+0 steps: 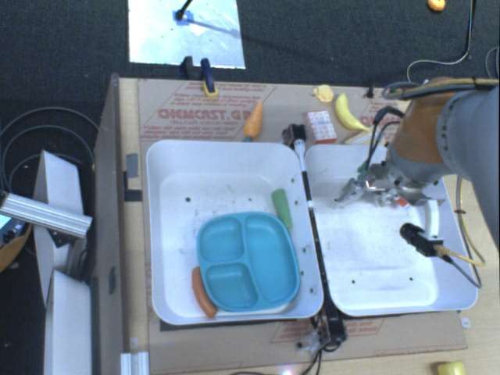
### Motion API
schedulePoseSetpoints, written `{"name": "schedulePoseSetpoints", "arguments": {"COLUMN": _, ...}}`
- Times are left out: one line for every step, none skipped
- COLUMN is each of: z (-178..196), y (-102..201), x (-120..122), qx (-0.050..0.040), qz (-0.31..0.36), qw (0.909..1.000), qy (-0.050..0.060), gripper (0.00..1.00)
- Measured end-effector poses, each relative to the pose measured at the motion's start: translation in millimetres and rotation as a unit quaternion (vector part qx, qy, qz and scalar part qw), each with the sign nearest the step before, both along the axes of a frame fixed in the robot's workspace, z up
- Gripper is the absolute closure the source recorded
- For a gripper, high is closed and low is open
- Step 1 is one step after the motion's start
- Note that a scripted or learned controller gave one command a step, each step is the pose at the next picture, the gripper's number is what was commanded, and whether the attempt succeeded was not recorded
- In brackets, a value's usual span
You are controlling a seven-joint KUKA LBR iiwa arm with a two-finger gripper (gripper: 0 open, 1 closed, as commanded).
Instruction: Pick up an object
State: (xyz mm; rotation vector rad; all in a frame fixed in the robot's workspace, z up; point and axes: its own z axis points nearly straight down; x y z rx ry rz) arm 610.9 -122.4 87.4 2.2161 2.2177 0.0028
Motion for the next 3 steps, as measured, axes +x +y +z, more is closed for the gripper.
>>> {"name": "schedulePoseSetpoints", "arguments": {"z": 105, "y": -64, "x": 62, "qx": -0.0024, "qz": -0.001, "qw": 1.0000, "qy": -0.006, "gripper": 0.00}}
{"name": "schedulePoseSetpoints", "arguments": {"z": 8, "y": -81, "x": 10, "qx": 0.0021, "qz": -0.001, "qw": 1.0000, "qy": 0.005, "gripper": 0.00}}
{"name": "schedulePoseSetpoints", "arguments": {"z": 24, "y": -81, "x": 14, "qx": 0.0007, "qz": 0.001, "qw": 1.0000, "qy": 0.000, "gripper": 1.00}}
